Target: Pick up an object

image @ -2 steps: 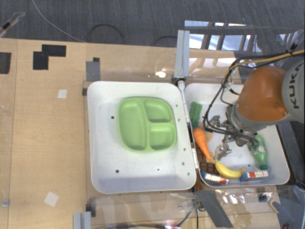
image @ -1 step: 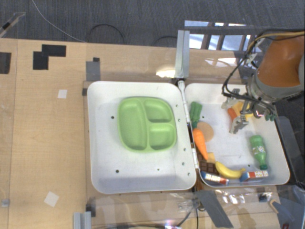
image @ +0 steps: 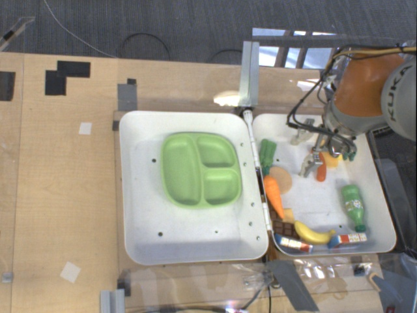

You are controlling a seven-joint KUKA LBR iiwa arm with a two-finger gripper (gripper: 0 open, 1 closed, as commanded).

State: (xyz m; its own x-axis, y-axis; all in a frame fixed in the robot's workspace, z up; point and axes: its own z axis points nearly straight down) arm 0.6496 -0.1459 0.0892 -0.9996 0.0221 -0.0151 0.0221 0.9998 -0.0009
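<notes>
Grey hand (image: 314,168) hovers above right bin (image: 380,194).

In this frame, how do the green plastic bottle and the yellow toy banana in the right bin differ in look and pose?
The green plastic bottle is straight and lies lengthwise along the right wall of the right white bin; the yellow toy banana is curved and lies crosswise near the front wall. The bottle lies apart from other items, while the banana sits among clutter in the front corner. Both lie flat on the bin floor, away from the gripper.

arm (image: 381,90): cut off at right edge; end effector (image: 315,166): finger state unclear
</notes>
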